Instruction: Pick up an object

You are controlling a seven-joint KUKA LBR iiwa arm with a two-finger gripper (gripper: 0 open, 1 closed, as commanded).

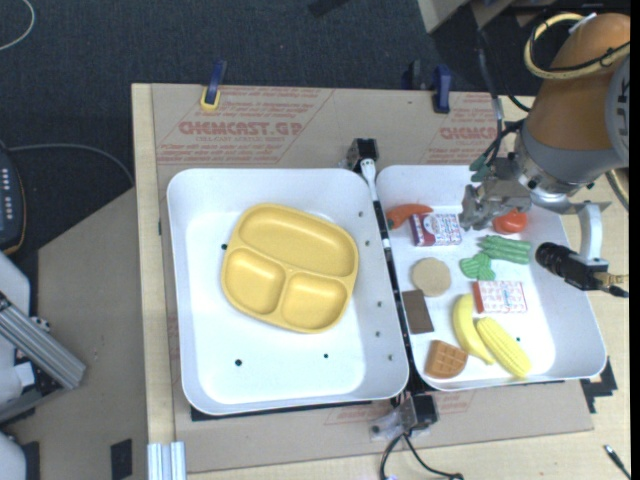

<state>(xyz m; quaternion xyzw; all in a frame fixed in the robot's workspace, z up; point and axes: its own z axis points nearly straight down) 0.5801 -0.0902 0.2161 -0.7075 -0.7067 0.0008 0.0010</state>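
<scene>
The right bin (580,313) holds several toy foods: a red-and-white carton (436,229), an orange piece (405,213), a tan round cookie (432,275), a green pepper shape (497,254), a red tomato (512,222), a small printed box (499,296), a brown bar (417,311), a yellow banana (463,326), a corn cob (504,345) and a waffle piece (446,358). My gripper (482,206) hangs low over the bin's far part, between the carton and the tomato. Nothing is visible between its fingers.
The left bin (200,308) holds a yellow divided plate (289,266). A black divider clip (364,154) sits between the bins at the back. A black cylinder (570,263) sticks out by the arm over the right bin's right side. Blue and yellow clamps pin the cardboard's far edge.
</scene>
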